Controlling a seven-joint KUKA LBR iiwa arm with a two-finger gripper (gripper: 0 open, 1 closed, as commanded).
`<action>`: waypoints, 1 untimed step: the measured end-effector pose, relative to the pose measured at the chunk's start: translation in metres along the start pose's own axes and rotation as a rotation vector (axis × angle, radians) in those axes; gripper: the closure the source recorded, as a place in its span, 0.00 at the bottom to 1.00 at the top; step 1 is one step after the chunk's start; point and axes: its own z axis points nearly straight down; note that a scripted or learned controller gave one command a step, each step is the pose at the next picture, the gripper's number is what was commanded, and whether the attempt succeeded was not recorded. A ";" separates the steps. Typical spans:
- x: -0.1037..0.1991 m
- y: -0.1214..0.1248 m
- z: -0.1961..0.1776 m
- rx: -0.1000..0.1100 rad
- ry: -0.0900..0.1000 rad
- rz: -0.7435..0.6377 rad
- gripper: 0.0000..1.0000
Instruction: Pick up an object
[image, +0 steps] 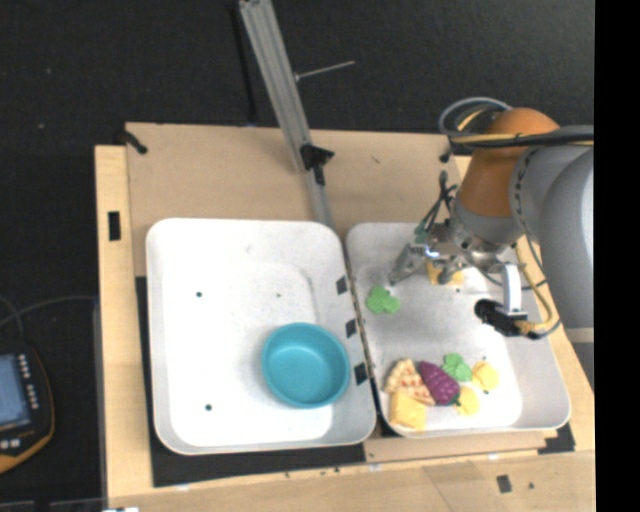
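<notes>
Hand (415, 262) low over right bin (530, 400), far half; grip state can't tell. Small green object (381, 300) just beside it on the bin floor, lying free. Near edge of that bin: yellow, purple, green toy pieces (436, 383) clustered. Left bin (200, 250) holds blue bowl (305, 364). No readable writing.

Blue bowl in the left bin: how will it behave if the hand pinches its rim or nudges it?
The bowl looks like a rigid, thin-walled plastic, so probably light and stiff. Sitting upright with a wide mouth, it seems unlikely to tip. On the smooth white bin floor, a nudge would probably slide it rather than roll it.
</notes>
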 end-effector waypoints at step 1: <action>-0.001 0.002 -0.014 -0.009 -0.001 0.002 1.00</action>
